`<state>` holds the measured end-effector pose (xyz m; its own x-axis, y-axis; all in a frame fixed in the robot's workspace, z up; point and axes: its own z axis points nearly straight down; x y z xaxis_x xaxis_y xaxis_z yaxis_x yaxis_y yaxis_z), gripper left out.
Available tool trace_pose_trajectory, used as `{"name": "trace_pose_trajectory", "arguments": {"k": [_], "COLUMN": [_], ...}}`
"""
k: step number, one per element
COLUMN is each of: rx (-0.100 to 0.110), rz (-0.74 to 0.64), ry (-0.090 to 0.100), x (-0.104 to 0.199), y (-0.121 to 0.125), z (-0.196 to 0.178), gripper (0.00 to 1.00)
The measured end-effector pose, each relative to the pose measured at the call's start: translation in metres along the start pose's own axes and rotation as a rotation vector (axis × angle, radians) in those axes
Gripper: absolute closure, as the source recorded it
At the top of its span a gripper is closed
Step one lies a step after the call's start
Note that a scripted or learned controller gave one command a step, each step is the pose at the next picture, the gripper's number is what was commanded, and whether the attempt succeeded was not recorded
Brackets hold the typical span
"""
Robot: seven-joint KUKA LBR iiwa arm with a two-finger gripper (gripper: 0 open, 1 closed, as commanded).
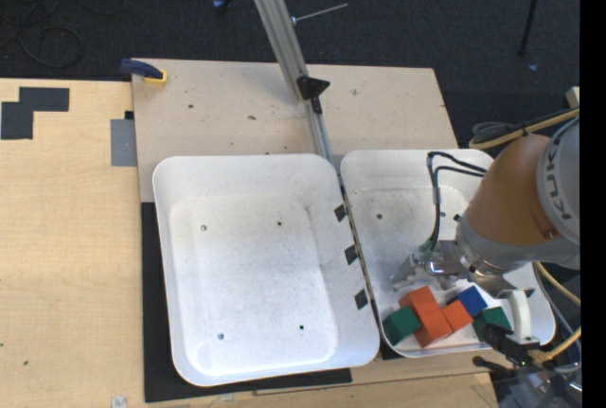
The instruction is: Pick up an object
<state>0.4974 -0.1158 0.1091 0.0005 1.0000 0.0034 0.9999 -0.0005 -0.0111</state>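
Blocks, orange (429, 314), blue (467, 300) and green (402, 325), cluster in the right bin's (379, 188) near corner. The tool (426, 266) hovers just beside them, its opening hidden, so this looks like the approach; next it needs lowering onto 1 block.

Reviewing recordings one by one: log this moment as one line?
arm: over right bin | gripper: low, above blocks | orange block, blue block, green block: near corner
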Motion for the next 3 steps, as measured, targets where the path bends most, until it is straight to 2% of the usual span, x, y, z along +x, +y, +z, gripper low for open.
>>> {"name": "trace_pose_trajectory", "arguments": {"k": [1,2,3], "rx": [-0.008,-0.008,-0.012], "rz": [0.001,0.009,0.003], "ry": [-0.002,0.001,-0.003], "x": [0.0,-0.001,-0.001], "y": [0.0,0.0,-0.004], "z": [0.017,0.006,-0.036], "gripper": [0.0,1.0,1.0]}}
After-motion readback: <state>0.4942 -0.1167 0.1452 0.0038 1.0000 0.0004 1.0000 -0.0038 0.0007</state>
